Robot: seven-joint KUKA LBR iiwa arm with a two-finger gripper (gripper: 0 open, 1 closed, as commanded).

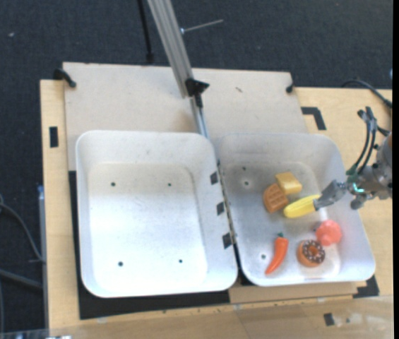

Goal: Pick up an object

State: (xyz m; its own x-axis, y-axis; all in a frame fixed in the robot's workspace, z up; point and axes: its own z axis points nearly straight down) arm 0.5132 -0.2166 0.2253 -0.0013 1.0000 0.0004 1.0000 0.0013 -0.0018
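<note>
Camera view: the worktop (pixel 58 189) carries two shallow white bins side by side. The left bin (pixel 150 210) has bare floor showing across its middle; all the candidate objects lie in the right bin (pixel 255 161), grouped toward its right half, which places them nearest the side from which the arm enters. A yellow banana-shaped toy (pixel 299 207) lies roughly at the bin's centre-right, touching a tan waffle-like block (pixel 275 199) with a small yellow block (pixel 289 183) just above it. Lower down lie an orange carrot (pixel 277 254), a doughnut-like ring (pixel 311 253) and a pink rounded piece (pixel 328 232), each slightly apart from the others. The tool (pixel 332 191) reaches over the bin's right wall, low and slanted, its tip just beside or touching the right end of the banana toy. Whether the tool is spread or closed cannot be determined here, and no object is seen between its parts, so no hold is confirmed. The banana toy is judged the likely target.
</note>
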